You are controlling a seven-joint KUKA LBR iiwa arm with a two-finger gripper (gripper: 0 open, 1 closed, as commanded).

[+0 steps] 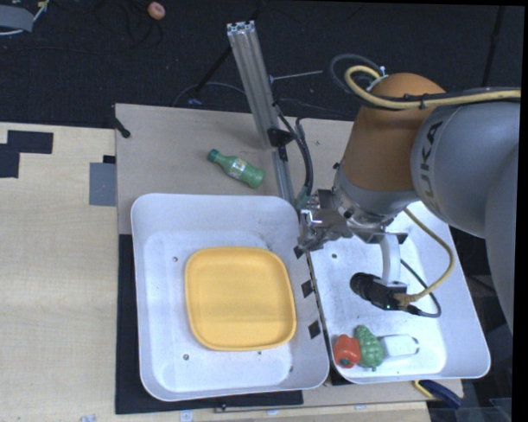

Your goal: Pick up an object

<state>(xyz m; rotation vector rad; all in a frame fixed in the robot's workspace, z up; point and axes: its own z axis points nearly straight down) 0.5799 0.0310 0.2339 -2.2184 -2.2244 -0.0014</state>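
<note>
- The red and green toy point(359, 349) lay in the near part of the right bin point(450, 329), close to the wall beside the left bin point(155, 245).
- Its long side ran left to right. The red end pointed at the left bin and the green end pointed the other way.
- A small white thing point(403, 346) lay just beside the green end, also left to right.
- The yellow plate point(240, 298) lay flat in the middle of the left bin.
- The arm point(473, 161) came in from the right and bent down over the far part of the right bin.
- The hand point(314, 227) hung at the far end of the wall where the two bins meet. I could not tell if it was clenched or released.
- The hand was well apart from the toy and nearer to the plate's far corner.
- A green bottle point(236, 168) lay on its side on the worktop point(162, 150) behind the left bin, with its cap to the left.
- A metal bar point(255, 84) leaned up just behind the hand.
</note>
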